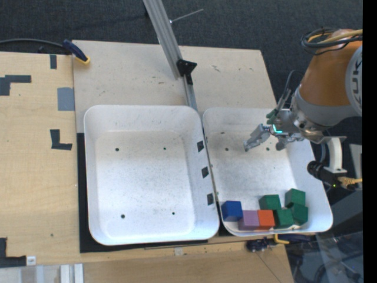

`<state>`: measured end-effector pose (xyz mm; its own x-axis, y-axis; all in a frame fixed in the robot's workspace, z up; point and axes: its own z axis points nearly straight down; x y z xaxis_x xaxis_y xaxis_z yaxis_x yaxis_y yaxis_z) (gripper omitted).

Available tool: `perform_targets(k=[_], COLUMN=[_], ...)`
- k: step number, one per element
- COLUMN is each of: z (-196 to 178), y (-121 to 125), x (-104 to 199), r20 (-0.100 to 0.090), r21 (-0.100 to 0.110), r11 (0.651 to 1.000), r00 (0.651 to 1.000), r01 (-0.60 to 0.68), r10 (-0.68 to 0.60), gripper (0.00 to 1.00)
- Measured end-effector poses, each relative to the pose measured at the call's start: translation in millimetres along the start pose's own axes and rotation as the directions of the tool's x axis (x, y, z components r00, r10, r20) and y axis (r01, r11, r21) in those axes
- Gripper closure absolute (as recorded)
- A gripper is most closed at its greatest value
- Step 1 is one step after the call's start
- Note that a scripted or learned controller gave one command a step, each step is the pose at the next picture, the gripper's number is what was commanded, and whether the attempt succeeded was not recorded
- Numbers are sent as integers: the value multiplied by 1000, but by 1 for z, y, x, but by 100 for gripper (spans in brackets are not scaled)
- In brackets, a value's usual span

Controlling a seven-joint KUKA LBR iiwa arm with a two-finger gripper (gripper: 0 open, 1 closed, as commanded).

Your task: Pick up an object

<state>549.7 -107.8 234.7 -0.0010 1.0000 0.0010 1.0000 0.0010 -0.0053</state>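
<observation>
Several small blocks lie along the front edge of the right bin (235,170): a blue one (232,210), a purple one (251,219), an orange one (266,218) and several green ones (287,208). My gripper (267,143) hangs over the back half of that bin, well behind the blocks. It is open, its two fingers spread apart with nothing between them. One finger (254,141) points down and to the left.
The left bin (141,175) sits beside the right one, their rims touching. A slanted metal rail (166,34) runs from the top of the view down to the bins' shared edge. A blue and yellow clamp (76,51) lies at the bench's back left.
</observation>
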Motion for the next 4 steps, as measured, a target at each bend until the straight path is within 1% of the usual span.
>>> perform_targets(k=[1, 2, 3, 4], z=[-2, 47, 100, 146], y=[1, -1, 3, 2], x=[0, -9, -18, -17], r20=[1, 1, 1, 1], r21=[-4, 2, 1, -1], r11=[1000, 1000, 1000, 1000], r00=[1000, 1000, 1000, 1000], r01=[1, -1, -1, 0], r10=[-1, 1, 1, 0], gripper=[0, 0, 0, 0])
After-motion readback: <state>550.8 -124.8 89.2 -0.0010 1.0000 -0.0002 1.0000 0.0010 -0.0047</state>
